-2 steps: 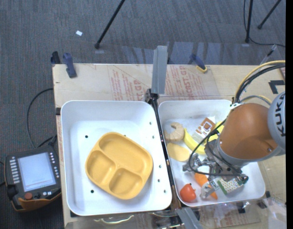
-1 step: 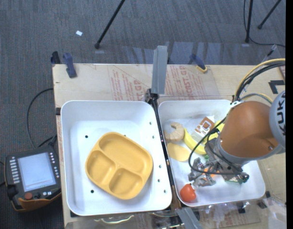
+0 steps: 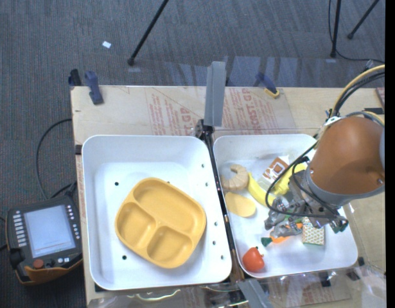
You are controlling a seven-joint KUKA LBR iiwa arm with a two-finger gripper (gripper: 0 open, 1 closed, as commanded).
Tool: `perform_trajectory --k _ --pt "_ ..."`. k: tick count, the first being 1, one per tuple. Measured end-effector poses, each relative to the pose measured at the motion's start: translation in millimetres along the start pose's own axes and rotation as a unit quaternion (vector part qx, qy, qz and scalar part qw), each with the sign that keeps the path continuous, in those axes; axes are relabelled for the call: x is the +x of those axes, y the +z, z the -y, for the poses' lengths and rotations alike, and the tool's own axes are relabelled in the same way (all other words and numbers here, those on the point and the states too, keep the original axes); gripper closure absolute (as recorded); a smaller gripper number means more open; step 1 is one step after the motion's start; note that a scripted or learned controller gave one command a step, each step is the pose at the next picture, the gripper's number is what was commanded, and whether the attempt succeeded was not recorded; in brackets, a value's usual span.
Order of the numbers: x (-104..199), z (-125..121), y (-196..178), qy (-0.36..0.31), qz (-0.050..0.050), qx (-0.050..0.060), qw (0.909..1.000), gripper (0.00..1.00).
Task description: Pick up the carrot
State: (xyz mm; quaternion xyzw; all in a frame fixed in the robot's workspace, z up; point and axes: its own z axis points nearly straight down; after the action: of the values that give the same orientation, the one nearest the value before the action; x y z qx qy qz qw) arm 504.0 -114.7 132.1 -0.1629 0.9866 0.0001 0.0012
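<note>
Starting at the near rim of the right bin [image 3: 342, 256], you have a red tomato [image 3: 253, 259] close to that bin's near left corner. Just beyond it and a little to the right lies the carrot [image 3: 280, 239], a short orange piece with a green tip pointing left, flat on the bin floor. The gripper [image 3: 288, 222] sits directly above and behind the carrot, near it or touching it; the dark hardware there is crowded and half hidden under the wrist, so you cannot tell whether it is spread, pressed together or pinching anything. A small patterned box [image 3: 314, 235] lies just right of the carrot. The arm [image 3: 348, 156] comes in from the right, its orange band bulking over the bin's right half. Farther back you see a pale yellow disc [image 3: 240, 205], a banana [image 3: 258, 189] running up beside it, a tan lump [image 3: 234, 177] and a white and orange carton [image 3: 275, 170]. The left bin [image 3: 101, 172] holds a yellow divided plate [image 3: 160, 221], tilted to the bin's sides. Left of the bench, a pendant [image 3: 46, 233] rests on the floor. Behind both bins the bench [image 3: 152, 111] shows printed cardboard, a grey post [image 3: 215, 95] between the bins, and a blue clamp [image 3: 93, 87] at the far left corner. Tripod legs [image 3: 152, 24] cross the carpet beyond.
</note>
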Motion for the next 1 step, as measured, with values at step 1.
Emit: perform_trajectory --k 1 --pt "0.4 -0.7 1.2 -0.001 -0.001 -0.001 1.0000 0.00"
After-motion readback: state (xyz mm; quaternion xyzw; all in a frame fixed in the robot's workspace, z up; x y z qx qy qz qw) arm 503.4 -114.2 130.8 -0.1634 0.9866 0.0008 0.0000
